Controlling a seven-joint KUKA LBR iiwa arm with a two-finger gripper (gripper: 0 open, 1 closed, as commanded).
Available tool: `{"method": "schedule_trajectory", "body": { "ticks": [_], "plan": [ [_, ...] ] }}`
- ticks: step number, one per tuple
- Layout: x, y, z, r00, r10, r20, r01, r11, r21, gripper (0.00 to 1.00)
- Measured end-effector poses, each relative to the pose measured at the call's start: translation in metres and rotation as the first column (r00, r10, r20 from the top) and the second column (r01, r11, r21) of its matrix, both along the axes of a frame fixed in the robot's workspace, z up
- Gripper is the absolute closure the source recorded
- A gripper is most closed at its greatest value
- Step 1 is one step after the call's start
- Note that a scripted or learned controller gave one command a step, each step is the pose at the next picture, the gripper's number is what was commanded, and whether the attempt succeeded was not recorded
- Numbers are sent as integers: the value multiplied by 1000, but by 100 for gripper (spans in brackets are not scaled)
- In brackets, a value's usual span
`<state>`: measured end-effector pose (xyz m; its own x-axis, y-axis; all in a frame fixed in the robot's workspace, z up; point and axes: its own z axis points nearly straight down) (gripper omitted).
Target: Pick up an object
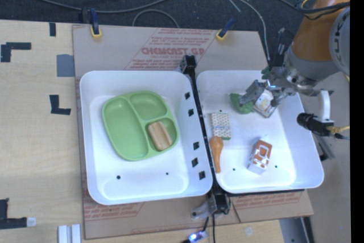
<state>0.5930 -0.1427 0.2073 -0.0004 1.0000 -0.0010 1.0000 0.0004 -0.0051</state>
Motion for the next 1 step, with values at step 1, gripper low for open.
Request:
{"method": "schedule_trajectory", "body": {
  "ticks": [1],
  "plan": [
    [-8,1,-62,1000,0,-2,0,1000,1,0]
  ]
}}
